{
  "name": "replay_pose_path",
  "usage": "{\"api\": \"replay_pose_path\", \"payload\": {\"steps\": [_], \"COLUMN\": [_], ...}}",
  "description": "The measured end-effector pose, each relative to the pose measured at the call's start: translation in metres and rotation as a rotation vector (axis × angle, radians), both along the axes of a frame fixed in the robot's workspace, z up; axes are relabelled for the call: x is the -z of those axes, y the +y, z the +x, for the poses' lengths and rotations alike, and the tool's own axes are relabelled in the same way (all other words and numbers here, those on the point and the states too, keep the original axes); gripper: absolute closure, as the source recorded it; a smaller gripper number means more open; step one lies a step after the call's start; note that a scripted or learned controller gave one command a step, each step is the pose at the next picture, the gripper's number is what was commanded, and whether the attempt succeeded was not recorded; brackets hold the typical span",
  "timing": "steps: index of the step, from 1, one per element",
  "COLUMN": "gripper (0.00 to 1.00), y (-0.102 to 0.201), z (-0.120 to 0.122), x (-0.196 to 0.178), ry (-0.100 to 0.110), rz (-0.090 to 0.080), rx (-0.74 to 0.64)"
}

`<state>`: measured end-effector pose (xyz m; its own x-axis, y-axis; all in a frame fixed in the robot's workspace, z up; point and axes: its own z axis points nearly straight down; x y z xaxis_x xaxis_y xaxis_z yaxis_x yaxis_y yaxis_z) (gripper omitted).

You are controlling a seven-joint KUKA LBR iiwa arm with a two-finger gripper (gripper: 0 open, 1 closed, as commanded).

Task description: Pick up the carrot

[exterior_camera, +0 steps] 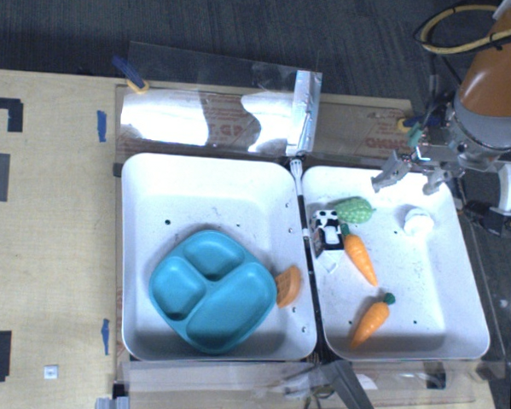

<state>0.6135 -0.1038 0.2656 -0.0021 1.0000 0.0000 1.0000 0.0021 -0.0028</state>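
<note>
Gripper (417, 176) positioned over right bin (468, 296) rear edge, fingers spread, holding nothing. Two carrots, (360, 258) and (370, 321), lie in that bin.

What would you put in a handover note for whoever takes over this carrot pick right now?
Gripper: open, holding nothing, above the far edge of the right bin.
Carrots: two lie in the right bin, an upper carrot near the middle beside the black-and-white toy and green toy, and a lower carrot toward the near edge.
Left bin: blue divided plate with an orange piece at its right side.
Done: nothing picked yet.
Left: descend on a carrot, close, lift.
</note>
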Motion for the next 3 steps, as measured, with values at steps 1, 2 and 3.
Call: {"api": "replay_pose_path", "payload": {"steps": [1, 2, 3], "gripper": [0.00, 1.00, 1.00], "y": [-0.010, -0.010, 0.048], "z": [-0.035, -0.035, -0.020], "x": [0.157, 0.150, 0.035], "ry": [-0.006, -0.005, -0.006], "rz": [-0.001, -0.001, 0.000], "rx": [-0.067, -0.065, 0.083]}}
